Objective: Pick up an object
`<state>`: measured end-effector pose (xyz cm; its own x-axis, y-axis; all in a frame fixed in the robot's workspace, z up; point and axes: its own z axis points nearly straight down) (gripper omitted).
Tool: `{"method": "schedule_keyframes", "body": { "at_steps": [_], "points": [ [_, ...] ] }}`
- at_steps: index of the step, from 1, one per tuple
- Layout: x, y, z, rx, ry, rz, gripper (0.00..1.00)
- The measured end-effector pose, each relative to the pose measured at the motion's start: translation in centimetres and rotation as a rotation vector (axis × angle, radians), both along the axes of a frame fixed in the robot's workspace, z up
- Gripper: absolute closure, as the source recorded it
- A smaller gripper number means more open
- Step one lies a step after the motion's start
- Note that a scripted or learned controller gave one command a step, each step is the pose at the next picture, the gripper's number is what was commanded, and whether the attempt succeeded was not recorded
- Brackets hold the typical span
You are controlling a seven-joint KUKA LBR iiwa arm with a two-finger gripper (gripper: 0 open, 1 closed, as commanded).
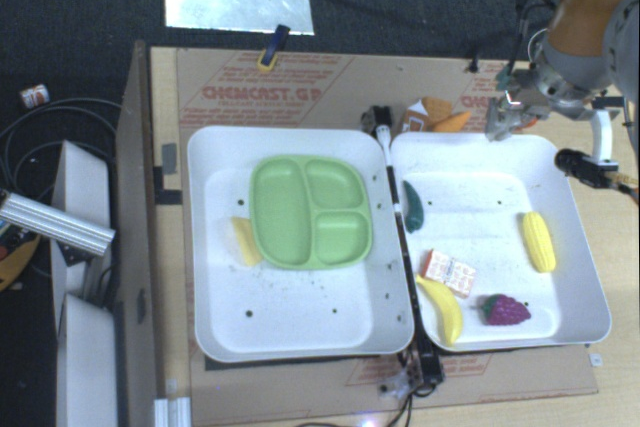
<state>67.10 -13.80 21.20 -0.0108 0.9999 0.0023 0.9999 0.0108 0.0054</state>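
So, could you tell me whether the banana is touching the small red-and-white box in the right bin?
Touching, it seems: the camera view shows the banana's upper end meeting the red-and-white box's lower left edge, no white bin floor between them.

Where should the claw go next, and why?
Probably forward and down into the right bin, toward the corn cob. The claw sits above that bin's far rim with nothing between its fingers, and the corn looks like the nearest toy, lying apart from the others.
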Motion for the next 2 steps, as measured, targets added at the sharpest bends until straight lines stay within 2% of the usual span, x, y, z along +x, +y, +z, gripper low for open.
{"method": "schedule_keyframes", "body": {
  "at_steps": [1, 2],
  "points": [
    [-0.33, 6.48, -2.84, 0.001, 0.004, -0.001, 1.0],
    [-0.33, 6.05, -2.71, -0.003, 0.003, -0.006, 0.0]
  ]
}}
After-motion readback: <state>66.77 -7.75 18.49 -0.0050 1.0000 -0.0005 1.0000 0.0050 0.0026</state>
